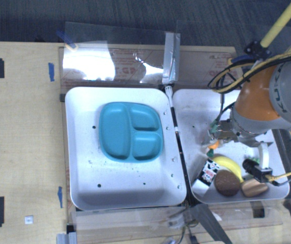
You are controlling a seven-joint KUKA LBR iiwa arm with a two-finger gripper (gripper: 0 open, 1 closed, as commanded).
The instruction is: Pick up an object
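My gripper (219, 135) hangs low over the middle of the right bin (196, 111), under the grey arm with its orange band (255, 103). Just below and left of the gripper lies a small orange piece (212, 146). Along the bin's front edge lie a black-and-white carton (207, 172), a yellow banana (228, 165), a round brown ball-like object (227, 183) and a tan oval object (254, 188). The arm hides the bin's right part.
The left bin (84, 182) holds a blue divided plate (131, 131). A dividing rim (176, 141) separates the bins. A clear plastic sheet (115, 60) stands behind the left bin. Yellow and black cables (237, 72) loop at the right bin's back right.
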